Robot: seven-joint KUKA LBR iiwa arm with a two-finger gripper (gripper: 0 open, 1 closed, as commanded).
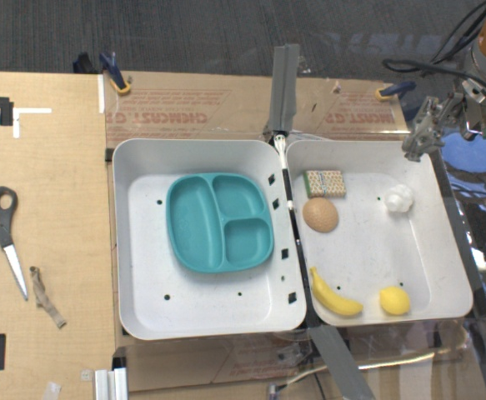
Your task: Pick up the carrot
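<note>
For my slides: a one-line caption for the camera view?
Gripper poised by the right bin holding banana, lemon and other items; teal plate in left bin.

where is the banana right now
In the camera view the banana lies in the near left corner of the right bin, just left of the lemon.

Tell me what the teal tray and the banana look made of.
Teal tray: probably moulded plastic, matte, with smooth rounded compartment walls and uniform colour. Banana: likely a plastic toy, judging by its even yellow colour and soft sheen, though real fruit can't be ruled out.
</note>
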